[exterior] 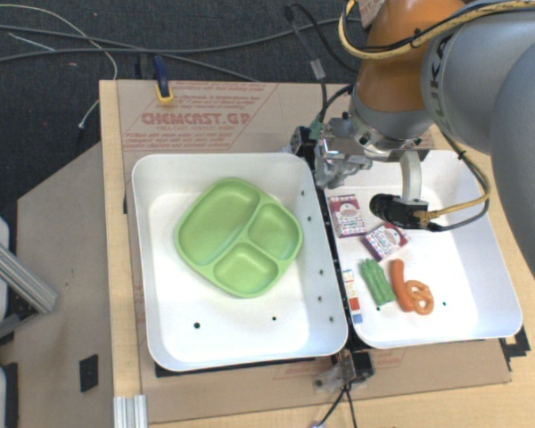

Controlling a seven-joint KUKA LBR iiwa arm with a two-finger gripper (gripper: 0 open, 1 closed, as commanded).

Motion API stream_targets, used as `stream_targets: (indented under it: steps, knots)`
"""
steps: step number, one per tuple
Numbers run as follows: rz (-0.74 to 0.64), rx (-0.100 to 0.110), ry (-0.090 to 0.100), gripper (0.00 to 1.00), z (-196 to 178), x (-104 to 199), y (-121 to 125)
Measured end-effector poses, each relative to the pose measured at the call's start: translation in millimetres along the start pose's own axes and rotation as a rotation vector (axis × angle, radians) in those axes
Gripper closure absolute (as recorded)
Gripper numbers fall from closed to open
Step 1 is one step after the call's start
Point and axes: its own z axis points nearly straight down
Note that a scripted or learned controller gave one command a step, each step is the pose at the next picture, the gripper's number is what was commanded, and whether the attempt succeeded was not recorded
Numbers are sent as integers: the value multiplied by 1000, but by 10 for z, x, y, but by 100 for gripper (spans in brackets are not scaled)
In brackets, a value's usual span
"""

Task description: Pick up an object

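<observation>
Currently nothing lifted. Claw at 11 o'clock corner of the 3 o'clock bin; can't tell its opening, no object seen in it. Red-and-white packet just at its 5 o'clock, purple packet and pretzel beyond. Grasp and lift both pending.

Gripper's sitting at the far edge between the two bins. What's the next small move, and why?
Probably slide the gripper a little toward the camera, over the red-and-white packet in the right bin. The gripper hangs above the rim between the bins, not over any object, and that packet looks like the closest thing to it.
</observation>
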Motion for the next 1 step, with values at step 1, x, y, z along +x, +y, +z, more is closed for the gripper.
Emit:
stream_targets:
  steps: [1]
  knots:
    - [-2,1,2,100,-46,574,-106]
